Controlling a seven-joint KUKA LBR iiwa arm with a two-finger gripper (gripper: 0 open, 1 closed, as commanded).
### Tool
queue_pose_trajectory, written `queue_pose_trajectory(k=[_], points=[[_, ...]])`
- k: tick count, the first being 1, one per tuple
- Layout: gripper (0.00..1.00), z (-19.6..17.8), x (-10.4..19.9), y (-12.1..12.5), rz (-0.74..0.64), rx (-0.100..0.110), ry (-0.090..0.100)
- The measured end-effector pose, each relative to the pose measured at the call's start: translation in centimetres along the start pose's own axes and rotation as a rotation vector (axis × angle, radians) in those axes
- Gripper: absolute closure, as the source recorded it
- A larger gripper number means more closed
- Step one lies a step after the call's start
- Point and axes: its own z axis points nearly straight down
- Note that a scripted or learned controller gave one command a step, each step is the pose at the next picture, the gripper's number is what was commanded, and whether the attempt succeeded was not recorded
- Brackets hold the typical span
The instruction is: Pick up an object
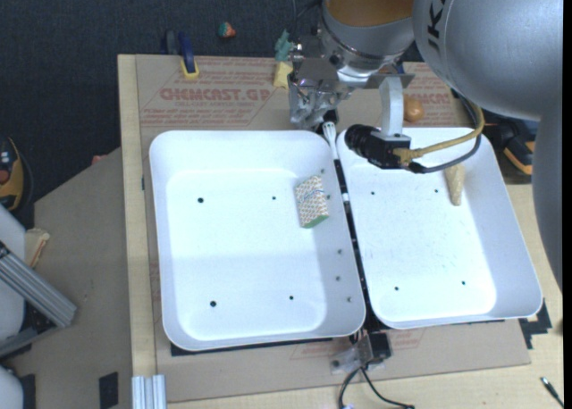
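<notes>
A small green-and-white patterned block (311, 200) lies in the left bin (179, 220), near its right wall. In the right bin (500, 255) a tan, cone-like piece (455, 184) rests by the far right side. My gripper (309, 111) hangs under the grey and orange wrist at the back edge of the left bin, over the far right corner, a short way behind the patterned block. I see nothing held in it.
An orange ball (413, 110) sits on the cardboard behind the right bin. A black device with a cable (375, 146) hangs from the arm over the ridge between the bins. A blue-and-yellow clamp (188, 55) stands at the board's back edge.
</notes>
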Motion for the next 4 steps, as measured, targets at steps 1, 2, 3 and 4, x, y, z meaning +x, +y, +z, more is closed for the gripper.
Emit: queue_pose_trajectory(k=[1,2,3,4], points=[[1.0,1.6,-3.0,-4.6,0.012,0.002,-0.004],[1.0,-6.2,-2.6,-7.4,0.008,-0.015,-0.001],[1.0,-1.4,-6.5,-11.3,0.014,0.003,-0.004],[1.0,-3.7,-7.0,-13.3,0.01,-0.008,-0.003]])
